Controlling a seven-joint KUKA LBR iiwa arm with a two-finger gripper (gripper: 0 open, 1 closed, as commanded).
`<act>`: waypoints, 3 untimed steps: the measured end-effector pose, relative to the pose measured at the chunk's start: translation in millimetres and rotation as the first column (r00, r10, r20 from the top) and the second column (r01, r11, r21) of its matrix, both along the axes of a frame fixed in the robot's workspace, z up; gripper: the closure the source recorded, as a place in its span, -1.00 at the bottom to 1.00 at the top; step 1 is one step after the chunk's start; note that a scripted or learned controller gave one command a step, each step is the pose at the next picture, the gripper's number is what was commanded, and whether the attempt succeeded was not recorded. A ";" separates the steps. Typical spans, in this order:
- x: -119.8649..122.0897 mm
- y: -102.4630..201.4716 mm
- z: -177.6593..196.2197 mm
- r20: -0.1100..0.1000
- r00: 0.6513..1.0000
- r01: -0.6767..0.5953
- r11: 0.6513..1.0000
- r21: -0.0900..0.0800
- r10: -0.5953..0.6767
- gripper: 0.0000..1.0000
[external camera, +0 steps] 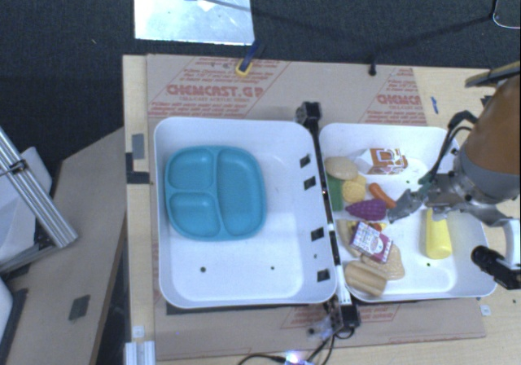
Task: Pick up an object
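Two white bins are sitting side by side on the tabletop (134, 192): the left bin (285, 217) is holding one blue divided tray (216, 192), the right bin (456, 278) roughly eight toy foods. The pincer (404, 207) is hovering beside the purple piece (366, 210), grip state unclear; judged the approach step, needing descent onto one item, perhaps the yellow bottle (437, 235).

one cam is sitting high above the bench (269, 78), looking down at a slant on both white bins (236, 274), w/ the arm (496, 143) coming in from the right.
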State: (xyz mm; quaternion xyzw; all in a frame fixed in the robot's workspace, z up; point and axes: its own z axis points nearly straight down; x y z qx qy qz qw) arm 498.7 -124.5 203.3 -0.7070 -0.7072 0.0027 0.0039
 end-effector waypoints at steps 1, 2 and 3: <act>2.7 0.2 4.9 0.011 1.000 -0.003 1.000 -0.002 0.003 -1.00; 5.1 1.8 -37.3 0.006 1.000 -0.001 1.000 0.000 0.001 -1.00; 13.2 9.3 -91.2 0.012 1.000 0.000 1.000 -0.001 0.000 -1.00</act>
